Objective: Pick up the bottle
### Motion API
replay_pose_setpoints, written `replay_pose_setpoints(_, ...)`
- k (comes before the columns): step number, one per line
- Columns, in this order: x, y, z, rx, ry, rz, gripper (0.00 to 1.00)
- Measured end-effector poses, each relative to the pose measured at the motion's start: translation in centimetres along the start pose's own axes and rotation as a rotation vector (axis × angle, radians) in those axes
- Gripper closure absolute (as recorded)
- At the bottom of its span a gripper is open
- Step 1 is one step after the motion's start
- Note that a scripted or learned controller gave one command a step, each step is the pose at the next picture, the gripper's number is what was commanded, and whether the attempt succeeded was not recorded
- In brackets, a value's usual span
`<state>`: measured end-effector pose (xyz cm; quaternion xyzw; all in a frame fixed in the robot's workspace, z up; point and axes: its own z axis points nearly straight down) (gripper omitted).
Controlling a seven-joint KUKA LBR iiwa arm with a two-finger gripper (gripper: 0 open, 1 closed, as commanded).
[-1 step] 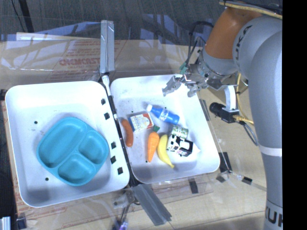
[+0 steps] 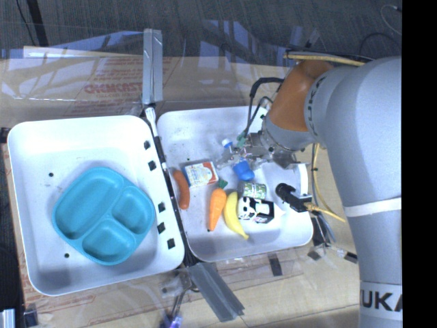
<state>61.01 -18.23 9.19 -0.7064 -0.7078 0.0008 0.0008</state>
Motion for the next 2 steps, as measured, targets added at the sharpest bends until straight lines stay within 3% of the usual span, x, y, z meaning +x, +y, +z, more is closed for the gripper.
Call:
replay_pose_setpoints(1,0.1,0.0,-1.0,0.003,0.000,-0.004,1.00)
replay_pose_setpoints(2,-1.2,0.8,-13.3,-0.002,-0.001,-0.217,1.00)
